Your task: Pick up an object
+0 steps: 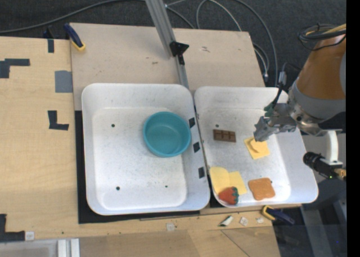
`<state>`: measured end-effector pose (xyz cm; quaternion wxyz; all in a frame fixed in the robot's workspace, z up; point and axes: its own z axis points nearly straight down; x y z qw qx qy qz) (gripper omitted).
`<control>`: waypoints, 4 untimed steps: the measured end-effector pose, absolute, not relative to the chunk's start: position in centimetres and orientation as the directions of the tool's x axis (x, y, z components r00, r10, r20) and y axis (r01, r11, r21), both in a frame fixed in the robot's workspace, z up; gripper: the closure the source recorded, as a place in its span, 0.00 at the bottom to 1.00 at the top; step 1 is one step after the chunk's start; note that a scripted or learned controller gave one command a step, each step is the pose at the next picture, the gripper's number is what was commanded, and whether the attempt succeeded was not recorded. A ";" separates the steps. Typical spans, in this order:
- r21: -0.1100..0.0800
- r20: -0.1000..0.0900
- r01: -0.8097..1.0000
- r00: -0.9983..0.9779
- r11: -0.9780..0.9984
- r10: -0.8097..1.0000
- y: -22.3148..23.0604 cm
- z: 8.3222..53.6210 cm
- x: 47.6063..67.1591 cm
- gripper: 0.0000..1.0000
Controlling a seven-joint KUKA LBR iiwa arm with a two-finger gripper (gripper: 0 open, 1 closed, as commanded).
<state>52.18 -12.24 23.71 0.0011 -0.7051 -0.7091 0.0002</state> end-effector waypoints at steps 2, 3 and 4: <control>-0.003 0.002 1.000 -0.007 0.007 1.000 -0.6 23.4 51.7 1.00; -0.004 0.001 1.000 -0.006 0.006 1.000 4.0 22.8 51.7 1.00; -0.001 0.001 1.000 -0.008 0.008 1.000 9.6 23.6 52.9 1.00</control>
